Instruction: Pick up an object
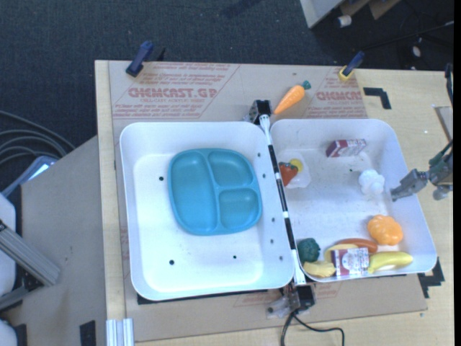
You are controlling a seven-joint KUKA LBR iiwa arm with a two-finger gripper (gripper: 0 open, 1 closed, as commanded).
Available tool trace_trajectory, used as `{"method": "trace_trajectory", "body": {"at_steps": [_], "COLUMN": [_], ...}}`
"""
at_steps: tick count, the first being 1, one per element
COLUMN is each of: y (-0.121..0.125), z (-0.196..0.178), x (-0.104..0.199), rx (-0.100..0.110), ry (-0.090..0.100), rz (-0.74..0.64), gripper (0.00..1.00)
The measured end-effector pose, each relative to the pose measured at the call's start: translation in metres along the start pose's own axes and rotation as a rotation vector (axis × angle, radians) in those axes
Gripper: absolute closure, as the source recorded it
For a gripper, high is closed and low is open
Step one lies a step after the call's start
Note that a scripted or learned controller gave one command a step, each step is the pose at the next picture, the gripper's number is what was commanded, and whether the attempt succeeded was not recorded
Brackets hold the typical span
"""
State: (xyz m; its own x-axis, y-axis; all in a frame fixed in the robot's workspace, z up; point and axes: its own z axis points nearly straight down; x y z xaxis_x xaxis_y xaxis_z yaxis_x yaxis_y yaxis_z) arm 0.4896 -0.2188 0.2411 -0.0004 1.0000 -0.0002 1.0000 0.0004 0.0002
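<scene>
My gripper (405,187) reaches in over the right rim of the right bin (328,206), just right of a small white object (372,182). It looks small and dark against the rim. The bin also holds a red-and-white carton (346,148) at the back and a clear packet with a red and yellow item (292,173) by the left wall. Along the front lie an orange fruit (385,229), a banana (390,261), a red-and-white box (353,261), an orange sausage (351,244) and a green broccoli (308,249).
The left bin (144,222) holds a blue divided plate (215,191). A toy carrot (290,98) lies on the board behind the bins. Blue clamps (139,58) sit on the board's back edge.
</scene>
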Motion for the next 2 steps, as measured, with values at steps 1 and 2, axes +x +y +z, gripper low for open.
{"method": "trace_trajectory", "body": {"at_steps": [1,2], "y": [-0.011,-0.005], "z": [0.134,0.118], "x": [-0.004,-0.006], "rx": [0.003,-0.017], "ry": [0.003,-0.006], "rz": [0.000,-0.001], "gripper": [0.00,1.00]}}
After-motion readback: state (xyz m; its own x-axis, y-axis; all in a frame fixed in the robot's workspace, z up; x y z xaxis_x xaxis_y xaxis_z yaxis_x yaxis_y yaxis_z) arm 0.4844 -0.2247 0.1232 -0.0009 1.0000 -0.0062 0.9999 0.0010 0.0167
